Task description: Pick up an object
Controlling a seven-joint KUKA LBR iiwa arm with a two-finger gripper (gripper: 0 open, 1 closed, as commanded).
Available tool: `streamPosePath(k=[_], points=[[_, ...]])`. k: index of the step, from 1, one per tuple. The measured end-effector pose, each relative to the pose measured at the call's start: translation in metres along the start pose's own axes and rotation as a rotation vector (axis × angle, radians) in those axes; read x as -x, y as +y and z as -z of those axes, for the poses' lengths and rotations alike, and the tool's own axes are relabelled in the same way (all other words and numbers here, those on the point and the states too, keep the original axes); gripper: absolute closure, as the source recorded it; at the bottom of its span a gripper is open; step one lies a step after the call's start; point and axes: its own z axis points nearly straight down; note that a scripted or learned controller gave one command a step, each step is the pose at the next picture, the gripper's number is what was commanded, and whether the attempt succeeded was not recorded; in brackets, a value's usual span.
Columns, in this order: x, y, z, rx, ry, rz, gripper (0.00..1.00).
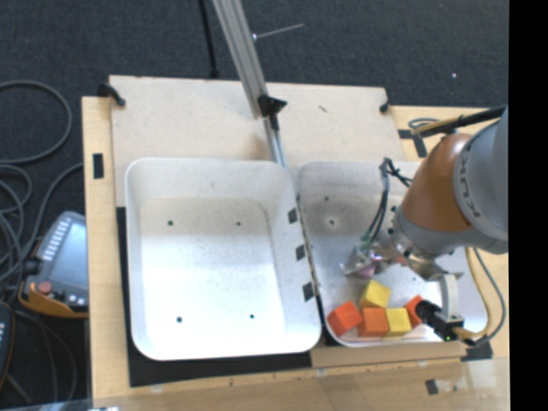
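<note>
Dark carpet floor [103, 24]; black cables [26, 144] left; tan wooden bench [188, 114].

Arm [479, 178]: thick, rounded grey casing, matte, with a broad orange band [437, 191] wrapped around it above the wrist. Wrist section below the band was pale grey metal. Thin dark cables [383, 197] ran in loops down the orange band's side to the tool. Gripper [366, 262]: small, silver-grey metal parts with a pinkish tint at the tip; finer detail was too blurred to list.
</note>
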Motion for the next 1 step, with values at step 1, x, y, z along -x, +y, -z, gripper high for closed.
streamPosePath(k=[1], points=[[-0.0834, -0.0007, 0.0904, 0.003, 0.005, 0.011, 1.0]])
